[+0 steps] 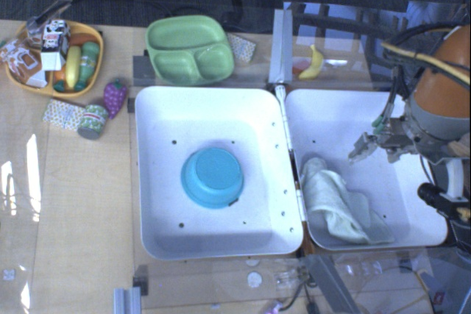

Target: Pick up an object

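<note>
A white cloth is seen crumpled in the right bin, near that bin's left wall and front edge. A blue bowl is seen upside down near the middle of the left bin. The gripper is held above the right bin, up and to the right of the cloth and apart from it. Nothing is seen between its fingers, and whether they are spread or pressed together cannot be told. Behind the bins, a green tray and a yellow banana are seen. At the far left, a yellow bowl of toy food is set.
</note>
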You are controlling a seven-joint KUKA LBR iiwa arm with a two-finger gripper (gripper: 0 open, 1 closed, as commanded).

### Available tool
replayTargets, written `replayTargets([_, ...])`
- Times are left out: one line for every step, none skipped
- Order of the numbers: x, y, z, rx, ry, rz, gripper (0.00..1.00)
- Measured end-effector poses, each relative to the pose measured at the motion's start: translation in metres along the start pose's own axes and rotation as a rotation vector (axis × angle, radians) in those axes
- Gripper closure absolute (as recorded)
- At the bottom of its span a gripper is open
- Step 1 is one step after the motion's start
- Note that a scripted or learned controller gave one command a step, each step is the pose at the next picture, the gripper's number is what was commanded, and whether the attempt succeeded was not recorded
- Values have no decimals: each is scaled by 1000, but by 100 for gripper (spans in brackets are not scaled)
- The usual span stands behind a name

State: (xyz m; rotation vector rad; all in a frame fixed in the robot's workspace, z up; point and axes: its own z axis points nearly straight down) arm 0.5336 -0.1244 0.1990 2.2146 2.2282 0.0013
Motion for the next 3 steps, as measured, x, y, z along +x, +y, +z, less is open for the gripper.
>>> replayTargets([-13,65,109,-14,-4,-88,0])
replayTargets([-12,68,98,-19,-3,-89,100])
replayTargets([6,65,14,-5,-2,-441,100])
